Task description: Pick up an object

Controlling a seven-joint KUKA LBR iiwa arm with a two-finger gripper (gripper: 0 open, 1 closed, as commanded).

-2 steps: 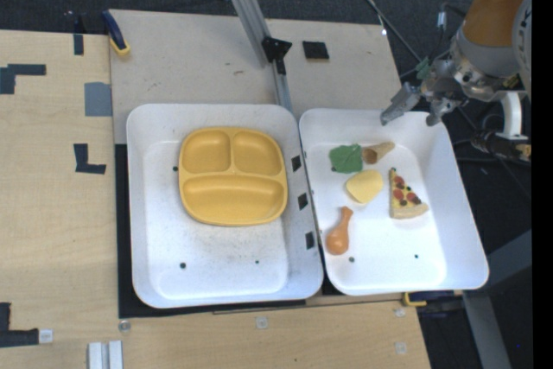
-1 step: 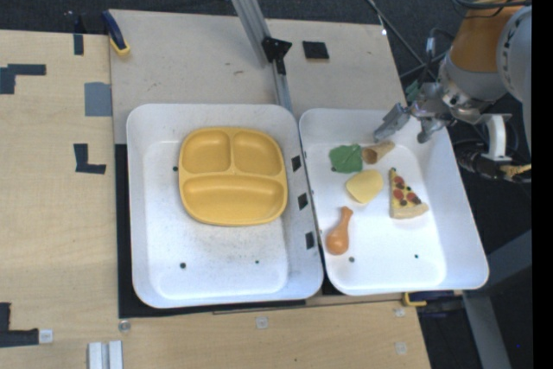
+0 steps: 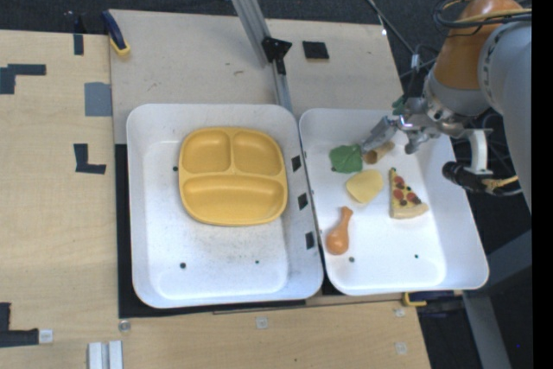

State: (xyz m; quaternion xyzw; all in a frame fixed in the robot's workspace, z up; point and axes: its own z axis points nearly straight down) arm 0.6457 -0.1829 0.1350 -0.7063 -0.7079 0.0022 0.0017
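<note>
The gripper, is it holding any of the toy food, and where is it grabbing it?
Nothing is held. The gripper hangs open above the right bin, near the small brown piece and the green leaf, with nothing between its fingers.

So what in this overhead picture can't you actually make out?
- Claw, camera view: too small and blurred to tell whether it is open or shut.
- Small brown item beside the green toy: partly hidden by the claw, too small to identify.
- Arm: cut off by the right edge.
</note>
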